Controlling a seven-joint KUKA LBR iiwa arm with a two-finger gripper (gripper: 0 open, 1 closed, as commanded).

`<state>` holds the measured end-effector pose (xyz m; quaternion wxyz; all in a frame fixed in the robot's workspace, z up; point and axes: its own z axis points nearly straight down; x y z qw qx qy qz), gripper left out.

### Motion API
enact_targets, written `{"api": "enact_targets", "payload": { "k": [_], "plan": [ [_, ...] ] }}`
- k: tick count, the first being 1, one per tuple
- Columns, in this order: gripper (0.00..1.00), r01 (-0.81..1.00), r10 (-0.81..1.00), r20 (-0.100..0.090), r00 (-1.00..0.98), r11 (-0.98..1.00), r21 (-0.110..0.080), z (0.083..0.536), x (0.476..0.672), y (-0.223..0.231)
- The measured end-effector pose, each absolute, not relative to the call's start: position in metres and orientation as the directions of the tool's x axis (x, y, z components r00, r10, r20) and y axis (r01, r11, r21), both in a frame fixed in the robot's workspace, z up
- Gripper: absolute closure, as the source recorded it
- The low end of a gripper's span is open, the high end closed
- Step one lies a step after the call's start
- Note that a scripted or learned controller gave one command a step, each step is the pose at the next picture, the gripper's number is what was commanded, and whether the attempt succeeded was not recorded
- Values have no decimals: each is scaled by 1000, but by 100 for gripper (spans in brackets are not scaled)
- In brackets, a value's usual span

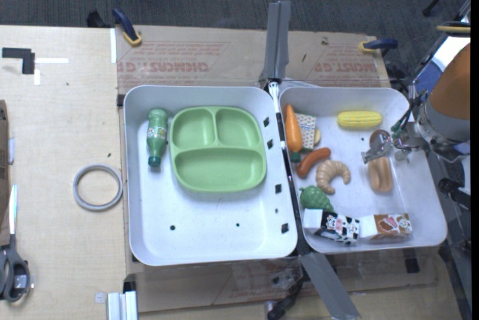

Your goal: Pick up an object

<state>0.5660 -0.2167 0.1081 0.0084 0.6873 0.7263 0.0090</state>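
The hot dog bun (pixel 381 176) lies in the right bin (pixel 419 232), just beneath the end effector (pixel 378 144), which hangs over its upper end; whether the end effector is open or closed I cannot tell, and nothing visibly sits in it. Around the bun lie a croissant (pixel 333 173) to its left, a corn cob (pixel 359 119) above, a red sausage (pixel 313 160) and a carrot (pixel 293 128) near the bin's left wall, broccoli (pixel 316 198), and two small cartons (pixel 358 227) along the front edge. The risk, as I judge it, is a closing grasp sliding off the bun's rounded top, or nudging it against the wall. The left bin (pixel 202 236) holds a green divided plate (pixel 218 149) and a green bottle (pixel 156 136). On the counter, cardboard (pixel 187 60) carries reversed printed lettering, not clearly readable
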Motion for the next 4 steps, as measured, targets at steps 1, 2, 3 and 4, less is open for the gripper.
{"api": "enact_targets", "payload": {
  "k": [1,2,3,4],
  "plan": [
    [0,995,996,-7,-91,91,33,108,561,-216],
    [0,992,993,-8,-121,122,30,108,559,-217],
    [0,989,990,-6,-144,144,27,108,568,-218],
    [0,987,987,-12,-158,158,34,108,562,-217]
  ]
}}
